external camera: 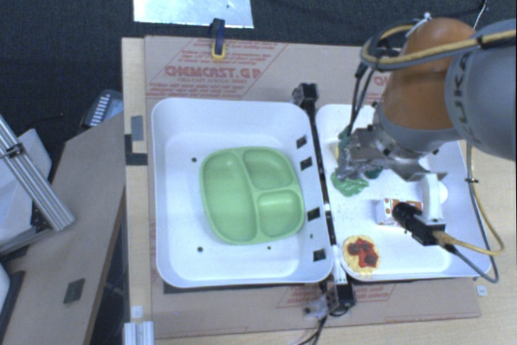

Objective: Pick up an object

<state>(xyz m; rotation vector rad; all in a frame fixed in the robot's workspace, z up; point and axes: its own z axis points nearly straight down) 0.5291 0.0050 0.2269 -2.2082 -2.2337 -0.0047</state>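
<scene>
Reaching for the green toy (350,185)
My end effector (349,170) sits over it, grip unclear; it looks light and soft, so I'd pinch its middle.

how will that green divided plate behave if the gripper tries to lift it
The plate looks like moulded plastic, so probably stiff and light. It lies flat in the left bin, so its low rim gives little to pinch. Its smooth surface may slip.

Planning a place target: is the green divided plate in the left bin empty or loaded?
Empty. The green three-compartment plate lies flat in the left white bin, all three sections showing bare green plastic.
</scene>
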